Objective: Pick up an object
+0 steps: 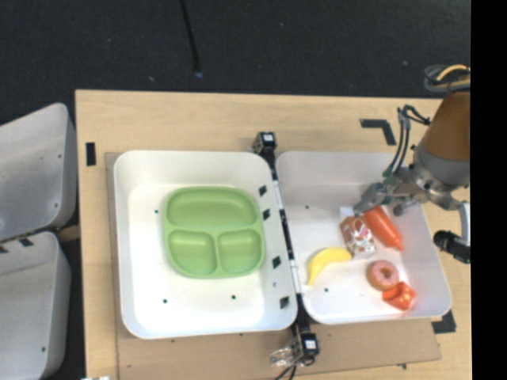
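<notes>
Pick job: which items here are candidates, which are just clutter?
In play:
- tool, low over the right bin
- carrot, right at the tool
- snack packet
- banana
- pink donut
- red piece

Lying about:
- green divided plate in the left bin

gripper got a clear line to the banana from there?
Probably yes. The banana lies apart from the other items in the right bin, bare floor around it, and the gripper hovers just up-right of it.

1 fixed overhead camera, slanted down over 2 bins (198, 165)
</notes>
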